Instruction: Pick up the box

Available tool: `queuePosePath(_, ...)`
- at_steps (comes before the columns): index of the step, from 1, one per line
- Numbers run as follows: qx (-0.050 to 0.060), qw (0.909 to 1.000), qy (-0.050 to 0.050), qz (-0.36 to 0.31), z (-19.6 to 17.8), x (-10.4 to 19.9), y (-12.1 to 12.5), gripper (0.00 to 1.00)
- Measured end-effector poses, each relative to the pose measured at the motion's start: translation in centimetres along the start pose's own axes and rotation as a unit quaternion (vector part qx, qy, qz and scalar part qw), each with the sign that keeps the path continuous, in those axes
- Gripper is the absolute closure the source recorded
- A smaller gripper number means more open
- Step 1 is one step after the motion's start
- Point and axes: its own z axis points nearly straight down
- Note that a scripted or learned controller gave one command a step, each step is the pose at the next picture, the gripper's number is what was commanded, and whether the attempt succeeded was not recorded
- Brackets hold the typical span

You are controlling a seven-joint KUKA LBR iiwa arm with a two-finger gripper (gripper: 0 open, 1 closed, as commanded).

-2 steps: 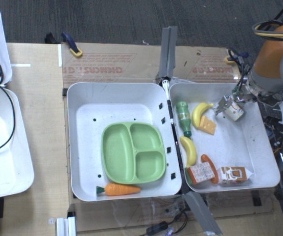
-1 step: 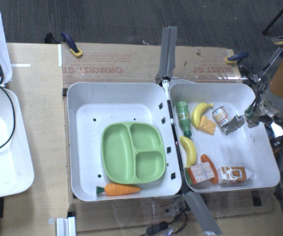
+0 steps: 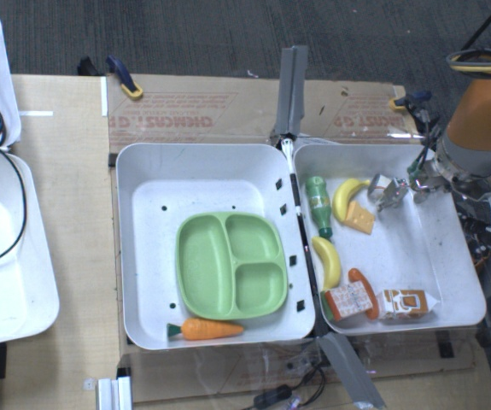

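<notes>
- Two shallow white bins sit side by side on the wooden surface (image 3: 66, 109): the left bin (image 3: 143, 229) and the right bin (image 3: 450, 289), their inner walls touching, likely so things can pass from one to the other.
- The grey arm (image 3: 476, 118) with its orange band reaches in from the right and hangs over the right bin's far corner, well apart from the near edge.
- A green divided plate (image 3: 232, 265) lies flat in the middle of the left bin, with nothing in its compartments.
- An orange carrot (image 3: 207, 330) lies just beside the plate's near rim, against the bin's front wall.
- The box (image 3: 409, 303), a small white and orange carton, lies on its side in the right bin's near corner, close to the front wall. It lies across the bin from the arm.
- A second small package (image 3: 349, 300), red and white, lies just to its left, touching or nearly touching a red sausage-shaped toy (image 3: 363, 286).
- A green bottle (image 3: 318, 203) lies along the bin's left wall, with one banana (image 3: 329, 261) below it and another banana (image 3: 346, 198) beside it.
- A wedge of cheese (image 3: 360, 220) rests by the upper banana.
- The gripper (image 3: 390, 193) is low near the cheese; I cannot tell whether its jaws are open or closed, and I see nothing between them. The pick looks not yet begun.
</notes>
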Motion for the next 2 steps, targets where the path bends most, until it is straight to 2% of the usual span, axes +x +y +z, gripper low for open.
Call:
queuePosePath(1,-0.001,1.0000,-0.004,-0.001,-1.02,-0.21,0.02,1.00)
queuePosePath(2,0.000,1.0000,-0.002,-0.002,-0.99,-0.01,0.08,0.00)
